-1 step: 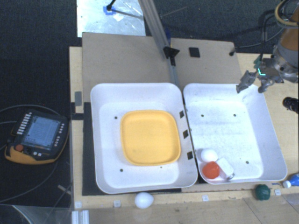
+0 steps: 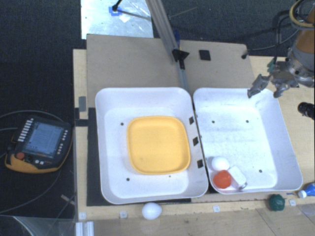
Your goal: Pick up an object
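Both bins, the left (image 2: 110,181) and the right (image 2: 288,146), appear to be made of smooth white plastic with a slight shine; the floor of the right one looks scuffed and greyish. The yellow plate (image 2: 158,144) is seen as matt, smooth plastic. The bench (image 2: 133,63) is covered with a flat, dull brown board, like cardboard or fibreboard. The floor (image 2: 39,58) around it looks like dark, rough carpet. The gripper (image 2: 269,86) is of grey metal, with a dull finish. The orange ball (image 2: 222,179) looks smooth and a little glossy. The white egg (image 2: 151,211) on the bench edge looks smooth and matt.
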Robot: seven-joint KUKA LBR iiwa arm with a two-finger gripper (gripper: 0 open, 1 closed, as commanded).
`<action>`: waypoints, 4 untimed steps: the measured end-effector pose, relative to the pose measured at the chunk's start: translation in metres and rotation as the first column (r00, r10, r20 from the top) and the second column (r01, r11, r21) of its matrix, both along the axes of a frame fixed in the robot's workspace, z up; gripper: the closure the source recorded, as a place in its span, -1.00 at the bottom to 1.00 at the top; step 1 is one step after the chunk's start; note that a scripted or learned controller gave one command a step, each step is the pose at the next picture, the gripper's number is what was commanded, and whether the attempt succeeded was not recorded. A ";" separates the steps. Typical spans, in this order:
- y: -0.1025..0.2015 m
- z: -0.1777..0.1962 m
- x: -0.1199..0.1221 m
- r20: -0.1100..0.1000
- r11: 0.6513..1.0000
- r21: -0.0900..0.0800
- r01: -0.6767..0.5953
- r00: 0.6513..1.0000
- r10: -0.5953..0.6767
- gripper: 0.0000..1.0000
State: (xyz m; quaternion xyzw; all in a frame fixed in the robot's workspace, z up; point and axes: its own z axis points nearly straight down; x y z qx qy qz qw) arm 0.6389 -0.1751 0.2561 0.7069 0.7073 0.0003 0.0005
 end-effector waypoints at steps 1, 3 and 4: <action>-0.002 -0.062 0.000 -0.004 1.000 0.001 0.001 1.000 -0.001 -1.00; 0.006 -0.159 0.000 -0.004 1.000 0.001 0.000 1.000 0.000 -1.00; 0.006 -0.146 0.002 0.002 1.000 0.000 0.000 1.000 0.000 1.00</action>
